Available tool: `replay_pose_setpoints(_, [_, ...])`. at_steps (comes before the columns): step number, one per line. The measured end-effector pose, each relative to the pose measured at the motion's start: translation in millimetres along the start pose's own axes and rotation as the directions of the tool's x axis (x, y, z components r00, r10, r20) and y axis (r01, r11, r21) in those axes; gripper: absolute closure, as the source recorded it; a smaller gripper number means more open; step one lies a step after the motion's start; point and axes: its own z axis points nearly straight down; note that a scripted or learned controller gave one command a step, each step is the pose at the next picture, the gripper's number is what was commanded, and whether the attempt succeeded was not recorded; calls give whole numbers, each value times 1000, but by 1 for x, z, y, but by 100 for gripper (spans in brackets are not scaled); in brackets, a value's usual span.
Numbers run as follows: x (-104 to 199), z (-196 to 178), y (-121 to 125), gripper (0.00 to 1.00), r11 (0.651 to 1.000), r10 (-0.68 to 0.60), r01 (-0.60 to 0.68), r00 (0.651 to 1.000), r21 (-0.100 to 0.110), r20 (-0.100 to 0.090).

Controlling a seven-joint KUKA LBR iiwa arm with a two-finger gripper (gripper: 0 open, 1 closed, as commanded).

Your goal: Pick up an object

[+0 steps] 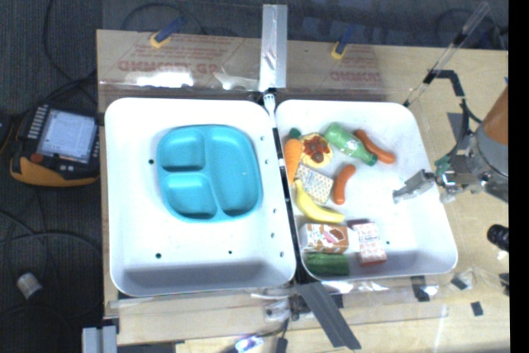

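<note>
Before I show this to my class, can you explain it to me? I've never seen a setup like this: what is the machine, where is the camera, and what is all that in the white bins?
It is one photo from a camera fixed above a bench, looking down at a slant. Two shallow white bins sit side by side. The left bin holds a blue tray with three compartments. The right bin holds toy food heaped along its left side: a carrot, a banana, a green bottle, two sausages and some small boxes.

The machine is a robot arm reaching in from the right; its orange band shows at the edge. At its end is a gripper with two fingers, hanging over the bare right part of that bin, apart from the food. Nothing is between its fingers. Its job is to pick one thing up.
</note>
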Motion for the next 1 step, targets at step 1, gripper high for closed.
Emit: replay_pose_setpoints(1, [78, 25, 4, 0, 982, 189, -189, 982, 1, -1])
